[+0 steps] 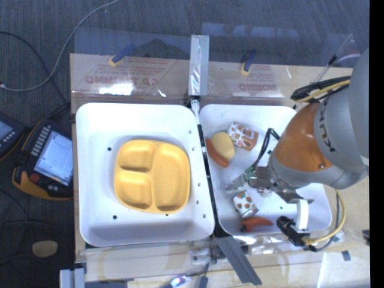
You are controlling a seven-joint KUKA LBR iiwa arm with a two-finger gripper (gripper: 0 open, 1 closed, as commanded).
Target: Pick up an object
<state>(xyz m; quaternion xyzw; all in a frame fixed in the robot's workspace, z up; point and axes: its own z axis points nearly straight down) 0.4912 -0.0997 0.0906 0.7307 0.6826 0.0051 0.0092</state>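
Observation:
My gripper [246,183] hangs low in the middle of the right bin [312,212], on the grey arm with its orange band [303,143]. Just below it lies a small white box with a red pattern [245,203]; whether they touch is unclear. A red-orange carrot-shaped piece [257,223] rests near the bin's front wall. A yellow bun with an orange sausage [219,148] lies at the bin's left side. Beside that, toward the back, is a second red-patterned white box [242,135]. Nothing shows between the gripper's tips.
The left bin [96,161] holds a yellow divided plate [153,175]. A narrow ridge [204,161] separates the two bins. The arm's bulk covers the right bin's right half. A handheld controller [45,158] lies off the bench to the left.

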